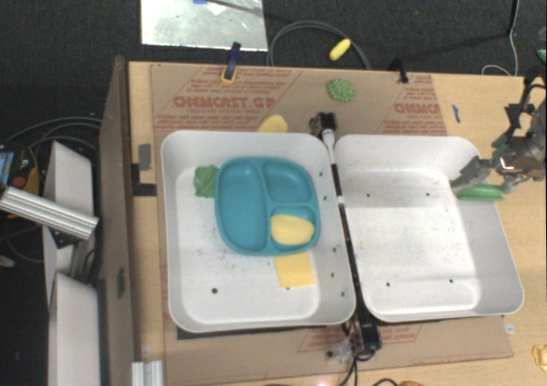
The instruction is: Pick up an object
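Observation:
In the left bin (192, 290), a blue divided plate (252, 205) holds a rounded yellow piece (291, 229) in its lower right compartment. A green leafy piece (205, 179) lies against the plate's left edge. A flat yellow square (296, 271) lies just below the plate. A long green pod (479, 192) rests on the right rim of the right bin (410, 239). My gripper (491, 172) hangs at the view's right edge, directly above and very close to the pod. Whether it touches the pod is unclear.
On the cardboard behind the bins lie a pale yellow piece (273, 125) and a round green piece (342, 90). A black clamp (324, 125) stands where the bins meet. A foil sheet (203, 0) and cables lie on the dark floor beyond.

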